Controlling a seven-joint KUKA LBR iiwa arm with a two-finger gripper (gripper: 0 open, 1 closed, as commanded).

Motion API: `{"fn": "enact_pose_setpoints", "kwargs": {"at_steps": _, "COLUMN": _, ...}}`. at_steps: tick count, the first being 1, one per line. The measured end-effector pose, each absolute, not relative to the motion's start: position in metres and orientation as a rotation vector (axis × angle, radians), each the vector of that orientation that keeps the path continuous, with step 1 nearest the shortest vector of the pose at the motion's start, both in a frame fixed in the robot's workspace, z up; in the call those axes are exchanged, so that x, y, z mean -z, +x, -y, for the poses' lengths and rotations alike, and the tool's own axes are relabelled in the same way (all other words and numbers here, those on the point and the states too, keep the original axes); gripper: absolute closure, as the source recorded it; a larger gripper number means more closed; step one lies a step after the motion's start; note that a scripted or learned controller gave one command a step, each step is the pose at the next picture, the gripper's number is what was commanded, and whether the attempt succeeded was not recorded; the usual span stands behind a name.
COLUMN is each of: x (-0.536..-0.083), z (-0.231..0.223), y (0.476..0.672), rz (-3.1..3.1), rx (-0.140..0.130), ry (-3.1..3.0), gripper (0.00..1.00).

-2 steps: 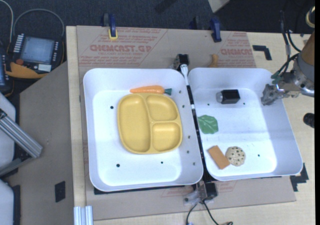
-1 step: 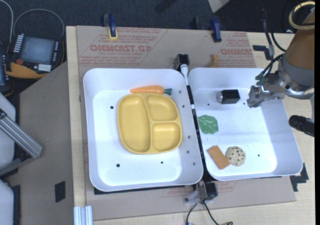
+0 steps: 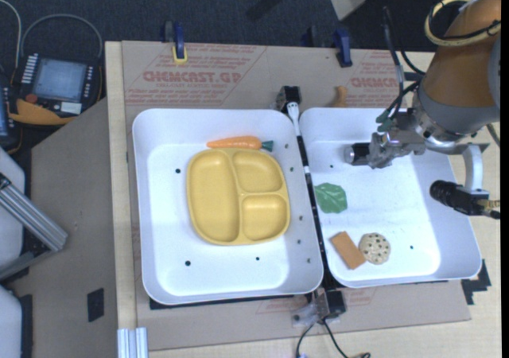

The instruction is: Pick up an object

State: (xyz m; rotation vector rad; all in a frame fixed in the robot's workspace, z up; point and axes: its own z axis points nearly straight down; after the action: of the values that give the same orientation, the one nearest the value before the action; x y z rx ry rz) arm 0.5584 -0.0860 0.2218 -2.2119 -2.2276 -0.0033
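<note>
My gripper (image 3: 359, 154) hangs over the upper middle of the right bin (image 3: 413, 265), pointing left from the grey arm with the orange band. Below it and to the left lies a green leafy piece (image 3: 331, 197). Near the bin's front lie an orange-brown block (image 3: 346, 249) and a round speckled cookie (image 3: 374, 247), side by side. In the left bin (image 3: 159, 213) a yellow divided plate (image 3: 237, 194) sits in the middle, and an orange carrot (image 3: 236, 142) lies just behind its far rim. I see nothing between the fingers.
A black cylindrical part (image 3: 457, 196) of the arm juts over the right bin's right side. Blue clamps (image 3: 179, 42) hold the cardboard backing at the rear. A handheld pendant (image 3: 56, 82) rests off the bench at the far left.
</note>
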Motion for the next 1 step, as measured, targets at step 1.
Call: {"fn": "enact_pose_setpoints", "kwargs": {"at_steps": 1, "x": -0.2229, "z": 0.0361, "y": 0.5600, "rz": 2.227, "rx": 0.001, "ry": -2.212, "gripper": 1.00}}
